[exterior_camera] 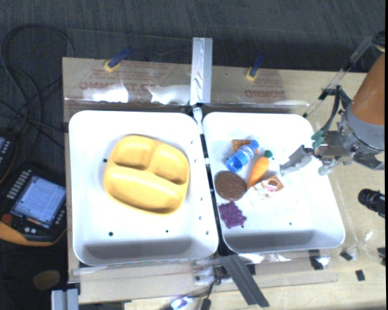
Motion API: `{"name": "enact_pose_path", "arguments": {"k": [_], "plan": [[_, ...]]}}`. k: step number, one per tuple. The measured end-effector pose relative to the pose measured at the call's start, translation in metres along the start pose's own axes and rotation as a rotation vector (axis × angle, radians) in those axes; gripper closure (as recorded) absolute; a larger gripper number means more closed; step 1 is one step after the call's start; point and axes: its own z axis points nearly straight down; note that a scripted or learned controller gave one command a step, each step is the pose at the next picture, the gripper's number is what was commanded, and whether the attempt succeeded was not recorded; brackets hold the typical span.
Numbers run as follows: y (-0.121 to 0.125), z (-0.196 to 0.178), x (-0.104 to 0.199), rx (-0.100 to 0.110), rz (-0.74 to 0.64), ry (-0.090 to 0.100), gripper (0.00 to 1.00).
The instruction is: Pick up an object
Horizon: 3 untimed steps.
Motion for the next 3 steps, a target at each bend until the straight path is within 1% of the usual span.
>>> {"name": "enact_pose_path", "arguments": {"k": [1, 2, 3], "plan": [[0.065, 0.067, -0.014, 0.001, 0.188, 0.001, 0.0], [0.096, 0.182, 0.041, -0.012, 0.292, -0.002, 0.0], [0.129, 0.089, 0.052, 0.0, 0.477, -0.004, 0.0]]}}
